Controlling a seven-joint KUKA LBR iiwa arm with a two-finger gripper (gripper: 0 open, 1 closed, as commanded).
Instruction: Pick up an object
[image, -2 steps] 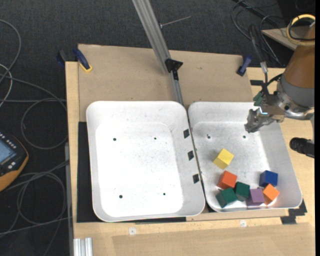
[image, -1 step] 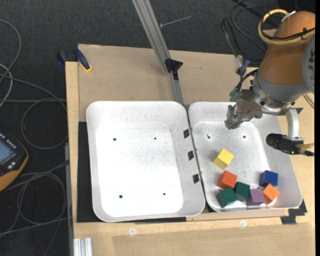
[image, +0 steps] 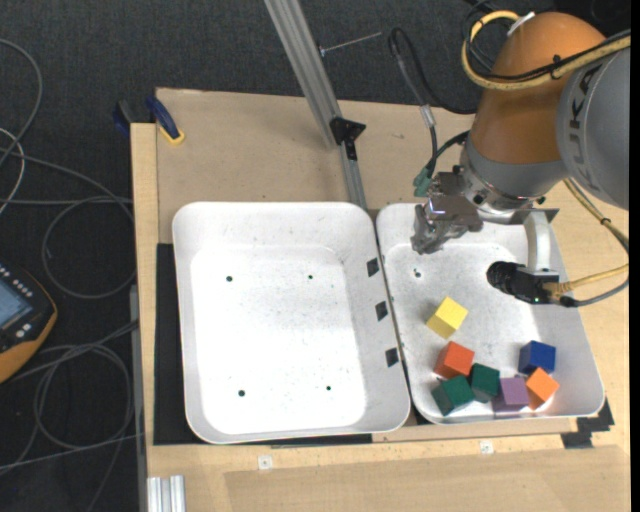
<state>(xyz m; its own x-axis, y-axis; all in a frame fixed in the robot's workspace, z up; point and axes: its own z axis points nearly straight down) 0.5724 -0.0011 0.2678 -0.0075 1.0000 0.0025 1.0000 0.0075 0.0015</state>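
Over the right bin's (image: 570, 405) far end, my hand (image: 428, 240) is hanging above bare floor; whether it is open, I cannot tell. Blocks are crowding the near corner, partly overlapping: yellow block (image: 447, 317) apart, orange-red block (image: 456, 358) touching a green block (image: 453, 393).

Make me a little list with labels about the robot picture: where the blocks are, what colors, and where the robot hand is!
blocks: seven, all in the right bin
colors: yellow block, two orange, two green, one blue, one purple
yellow block: apart from the others, nearer the bin's middle
other blocks: clustered at the bin's near edge
gripper: over the far end of the right bin, holding nothing visible
left bin: beside the right bin
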